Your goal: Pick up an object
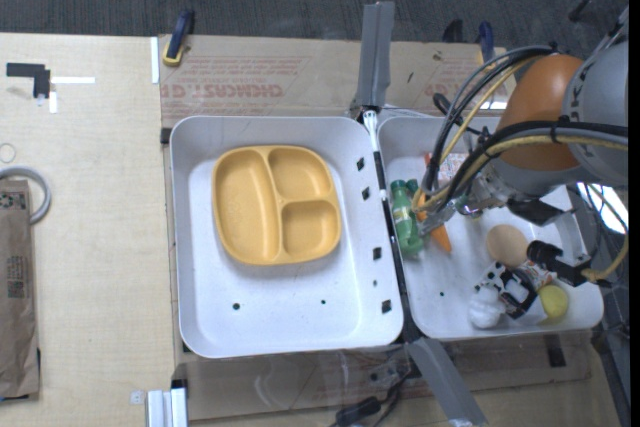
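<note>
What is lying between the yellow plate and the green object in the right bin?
In the camera view, bare white floor of the left bin, then the divider, separates the yellow plate from the green object.

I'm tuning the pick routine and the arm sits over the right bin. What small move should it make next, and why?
Probably a short descent onto the green bottle. The hand sits low at the right bin's left side, right beside the bottle and a small orange piece, and nothing shows between its fingers. The egg-like object and the yellow ball lie farther off.

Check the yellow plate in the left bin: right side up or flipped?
Right side up. The plate lies flat in the left bin with its three compartments facing the camera, their hollows and dividing ridges visible.
</note>
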`<action>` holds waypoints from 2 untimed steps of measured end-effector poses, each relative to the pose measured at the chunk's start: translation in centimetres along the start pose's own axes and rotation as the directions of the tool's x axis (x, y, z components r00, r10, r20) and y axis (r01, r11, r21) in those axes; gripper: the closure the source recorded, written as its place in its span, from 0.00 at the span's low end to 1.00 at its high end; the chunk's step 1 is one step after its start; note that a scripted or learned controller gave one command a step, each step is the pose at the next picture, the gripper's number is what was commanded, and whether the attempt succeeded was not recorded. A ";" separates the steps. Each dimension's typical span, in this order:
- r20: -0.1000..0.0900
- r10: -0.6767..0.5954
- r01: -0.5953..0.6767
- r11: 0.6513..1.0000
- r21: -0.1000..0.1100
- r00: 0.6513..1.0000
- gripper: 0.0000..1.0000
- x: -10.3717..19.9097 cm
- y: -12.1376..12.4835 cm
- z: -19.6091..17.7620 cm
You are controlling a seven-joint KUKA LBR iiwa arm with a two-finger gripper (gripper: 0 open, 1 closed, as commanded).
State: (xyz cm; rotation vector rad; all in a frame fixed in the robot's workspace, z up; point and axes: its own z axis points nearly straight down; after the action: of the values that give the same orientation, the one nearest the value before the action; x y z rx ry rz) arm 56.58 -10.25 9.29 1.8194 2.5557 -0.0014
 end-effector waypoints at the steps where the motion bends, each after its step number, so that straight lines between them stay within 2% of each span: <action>1: 0.000 0.004 -0.004 1.000 -0.001 1.000 1.00 -0.2 -0.1 -1.0; 2: -0.003 -0.186 0.186 0.983 0.000 0.983 1.00 -4.0 -3.0 0.1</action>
State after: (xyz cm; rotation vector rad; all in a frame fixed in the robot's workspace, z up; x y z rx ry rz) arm 55.08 -15.00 9.24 1.5741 2.7167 -0.0005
